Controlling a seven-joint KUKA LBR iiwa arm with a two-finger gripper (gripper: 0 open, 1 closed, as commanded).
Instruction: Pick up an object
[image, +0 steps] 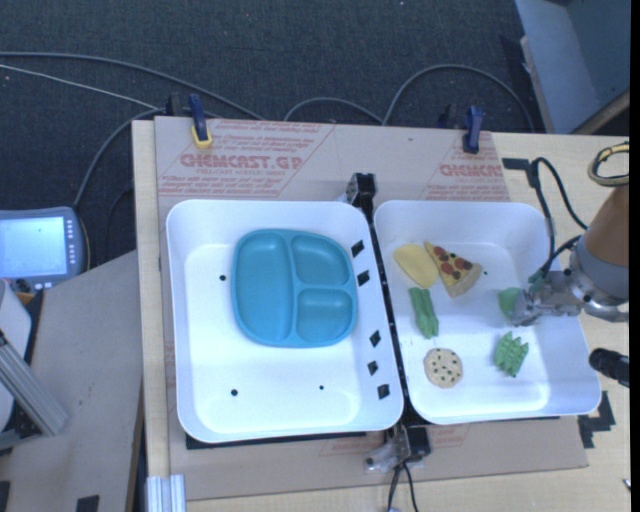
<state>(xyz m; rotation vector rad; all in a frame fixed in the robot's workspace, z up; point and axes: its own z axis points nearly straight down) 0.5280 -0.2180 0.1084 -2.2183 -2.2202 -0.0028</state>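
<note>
A: Cookie (442, 367), chocolate-chip toy, lies flat nearest the lens on the right bin's floor, close to the front wall. Why so scattered?

B: Loose pick stock, I judge. Each piece sits apart from its neighbours so that fingers can come down around one alone. Right bin (470, 408) carries the lot: cookie, a spiky green piece (510, 353) just right of it, a green pod-like vegetable (425, 311) above the cookie, a yellow slice-shaped piece (415, 264) and a pizza slice (453, 267) touching or nearly so near the back.

A: And the left bin (200, 410)?

B: Holds a blue divided plate (295, 288), three compartments, lying flat in the middle. Probably the drop side.

A: Arm position?

B: Gripper (524, 303) is low inside the right bin, near its right wall, reaching in from that side. A small green object (511, 299) sits right at the fingertips, touching or overlapping them. That looks like the chosen target.

A: Closed on it?

B: Cannot tell. The tip is dark and small against the white; finger spacing is unreadable, and I cannot confirm the green object is between them. No claim of a hold.

A: Clamps at the back?

B: Two blue clamps (199, 121) pin the board so the bins stay put.
</note>
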